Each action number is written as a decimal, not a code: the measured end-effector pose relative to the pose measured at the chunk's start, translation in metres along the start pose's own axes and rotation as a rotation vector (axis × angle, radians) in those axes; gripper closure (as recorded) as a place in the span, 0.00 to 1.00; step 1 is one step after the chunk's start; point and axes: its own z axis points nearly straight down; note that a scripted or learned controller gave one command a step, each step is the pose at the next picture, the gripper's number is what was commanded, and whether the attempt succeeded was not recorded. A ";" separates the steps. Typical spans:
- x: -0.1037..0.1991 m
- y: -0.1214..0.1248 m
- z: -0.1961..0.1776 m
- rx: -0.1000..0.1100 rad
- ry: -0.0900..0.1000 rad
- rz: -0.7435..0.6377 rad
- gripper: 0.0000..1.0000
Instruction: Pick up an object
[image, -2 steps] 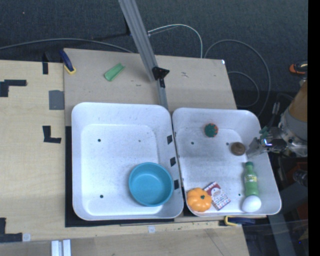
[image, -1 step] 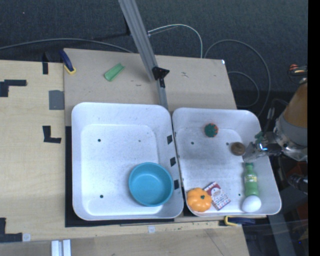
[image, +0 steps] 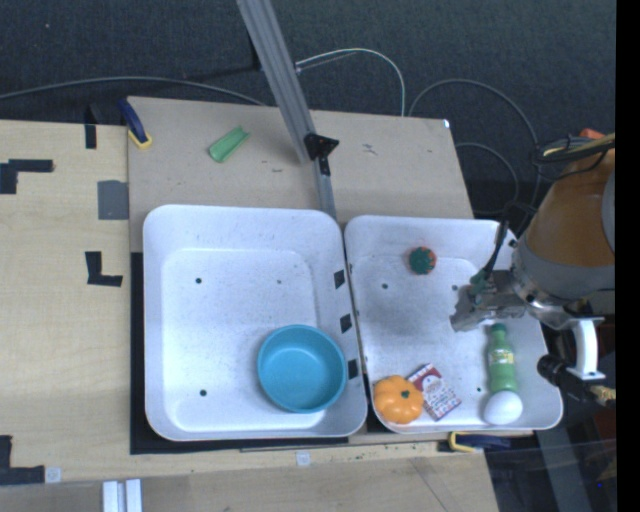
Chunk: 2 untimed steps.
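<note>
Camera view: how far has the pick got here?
Done: the gripper has reached the right bin, near the green bottle. In hand: nothing visibly lifted. Left: grasp and raise something; the bottle, orange pumpkin and small green ball all lie in the bin.

In the right bin (image: 400, 235), a green bottle (image: 500, 361) lies near the right wall, a white ball (image: 502, 408) touching its lower end. An orange pumpkin (image: 398, 399) and red-and-white packet (image: 435, 391) sit by the front wall; a small green-and-orange ball (image: 422, 260) lies toward the back.
</note>
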 end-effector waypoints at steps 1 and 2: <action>0.061 0.001 -0.011 -0.001 0.001 -0.002 1.00; 0.120 -0.005 -0.023 -0.001 0.001 -0.003 1.00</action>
